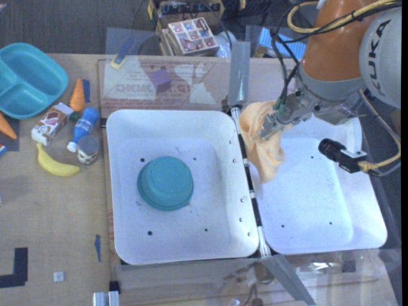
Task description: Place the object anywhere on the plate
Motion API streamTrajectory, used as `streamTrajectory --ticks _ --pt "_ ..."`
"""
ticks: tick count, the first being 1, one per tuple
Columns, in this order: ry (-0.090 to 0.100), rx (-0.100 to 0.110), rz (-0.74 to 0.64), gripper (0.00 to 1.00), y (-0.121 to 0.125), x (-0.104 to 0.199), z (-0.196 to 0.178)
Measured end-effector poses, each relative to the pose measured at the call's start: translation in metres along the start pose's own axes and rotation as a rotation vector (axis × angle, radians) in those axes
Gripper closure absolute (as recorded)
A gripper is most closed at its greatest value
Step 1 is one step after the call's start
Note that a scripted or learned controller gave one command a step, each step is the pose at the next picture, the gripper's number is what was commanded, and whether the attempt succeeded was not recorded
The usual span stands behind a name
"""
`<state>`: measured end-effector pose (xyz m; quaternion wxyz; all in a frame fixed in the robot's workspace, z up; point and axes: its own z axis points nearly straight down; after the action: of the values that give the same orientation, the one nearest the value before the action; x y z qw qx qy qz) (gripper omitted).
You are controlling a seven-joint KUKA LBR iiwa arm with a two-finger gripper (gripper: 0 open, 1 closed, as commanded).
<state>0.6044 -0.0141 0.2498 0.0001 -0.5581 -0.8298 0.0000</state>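
Hanging from the gripper (275, 121), pinched between its fingers, the yellow cloth (264, 146) droops over the right bin (331, 228) beside the divider. The teal plate (166, 182) in the left bin (127, 139) awaits; carrying across and releasing remain.

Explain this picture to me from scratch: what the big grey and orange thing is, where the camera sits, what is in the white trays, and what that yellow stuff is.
One camera looks down at a slant on a bench. The grey and orange machine is a robot arm reaching in from the right; its tip is a two-finger gripper.

Two shallow white bins sit side by side. The left bin contains a teal plate, which looks like an upturned dish. A yellow cloth hangs bunched from the gripper, over the right bin near the divider. It seems held, since its top is gathered at the fingers.

Left of the bins lie spare items: a banana, a small bottle, a can and a blue divided tray.
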Motion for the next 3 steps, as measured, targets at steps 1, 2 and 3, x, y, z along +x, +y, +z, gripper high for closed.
streamTrajectory --ticks 1,2,3 --pt "0.001 0.002 0.112 1.0 -0.001 0.067 -0.005" --pt "0.0 0.002 0.109 1.0 0.009 0.113 0.042" --pt "0.0 0.002 0.062 1.0 0.021 0.192 0.045"
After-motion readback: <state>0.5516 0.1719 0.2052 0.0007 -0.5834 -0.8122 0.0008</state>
